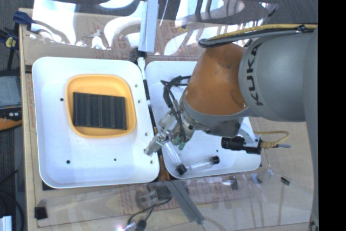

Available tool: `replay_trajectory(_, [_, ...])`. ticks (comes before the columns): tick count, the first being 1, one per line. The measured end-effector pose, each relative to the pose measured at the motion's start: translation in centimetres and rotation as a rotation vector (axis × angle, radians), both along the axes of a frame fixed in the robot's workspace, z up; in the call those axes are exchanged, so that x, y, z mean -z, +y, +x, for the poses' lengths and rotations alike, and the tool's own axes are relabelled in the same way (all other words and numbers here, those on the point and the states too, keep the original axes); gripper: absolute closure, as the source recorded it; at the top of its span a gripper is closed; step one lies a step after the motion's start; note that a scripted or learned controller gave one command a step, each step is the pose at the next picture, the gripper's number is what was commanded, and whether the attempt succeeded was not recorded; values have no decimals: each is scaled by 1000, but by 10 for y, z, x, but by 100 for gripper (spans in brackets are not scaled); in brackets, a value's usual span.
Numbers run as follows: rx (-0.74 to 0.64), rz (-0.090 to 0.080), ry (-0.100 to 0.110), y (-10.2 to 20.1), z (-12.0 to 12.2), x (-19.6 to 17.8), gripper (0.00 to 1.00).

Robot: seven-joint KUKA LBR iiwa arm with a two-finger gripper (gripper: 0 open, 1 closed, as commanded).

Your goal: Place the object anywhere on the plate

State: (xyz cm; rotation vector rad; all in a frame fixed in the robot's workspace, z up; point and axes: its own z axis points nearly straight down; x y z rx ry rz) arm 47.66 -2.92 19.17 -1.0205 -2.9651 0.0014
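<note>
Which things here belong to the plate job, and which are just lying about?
Job: yellow plate in the left bin; dark ribbed slab lying on it, likely the object; claw.
Lying about: clear tube with black ends, in the right bin.

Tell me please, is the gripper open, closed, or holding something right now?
Gripper: cannot be told from this view; it is at the left edge of the right bin.

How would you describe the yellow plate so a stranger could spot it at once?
Find the left white bin of the two. Near its middle lies the plate, rounded-square. It is the one yellow thing there, bearing a dark ribbed slab.
</note>
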Motion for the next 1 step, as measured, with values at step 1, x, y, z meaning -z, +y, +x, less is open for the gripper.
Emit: replay_trajectory(1, [-25,-1,-5,59,17,0,0])
